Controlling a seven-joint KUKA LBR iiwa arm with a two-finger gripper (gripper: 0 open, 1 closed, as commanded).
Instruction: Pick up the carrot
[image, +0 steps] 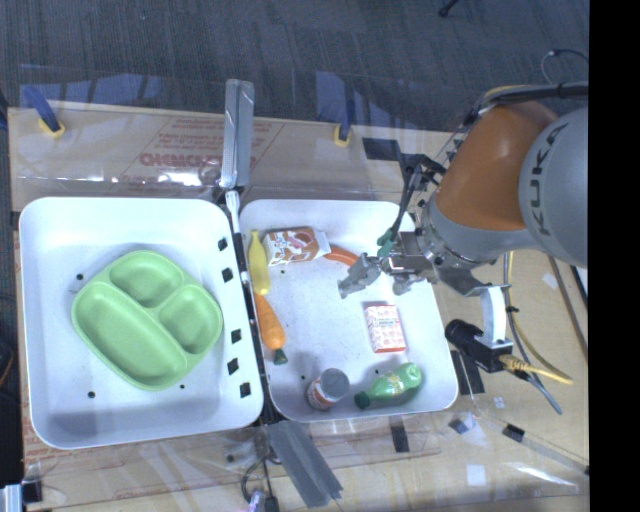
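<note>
The carrot (270, 322) lies in the right bin (425, 215), tight against its left wall, its length running along that wall with the green stub toward the near end. A yellow banana-like item (258, 262) sits just above it, touching or almost touching its top. The pincer (362, 273) hovers over the middle of the same bin, well apart from the carrot, near an orange sausage-shaped piece (341, 254) and a snack packet (293, 244). Its fingers (350, 281) look parted with nothing between them, so it reads as open and empty.

The step in hand is the approach. To do it well, the pincer probably needs to travel left across the bin and turn so its 2 fingers straddle the carrot across its narrow width. The wall is the main difficulty: 1 finger has to slip between carrot and wall, so a grasp at mid-length looks safest, away from the yellow item. The small card (384, 328), the can (327, 387) and the green bottle (391, 385) lie clear of that path.
</note>
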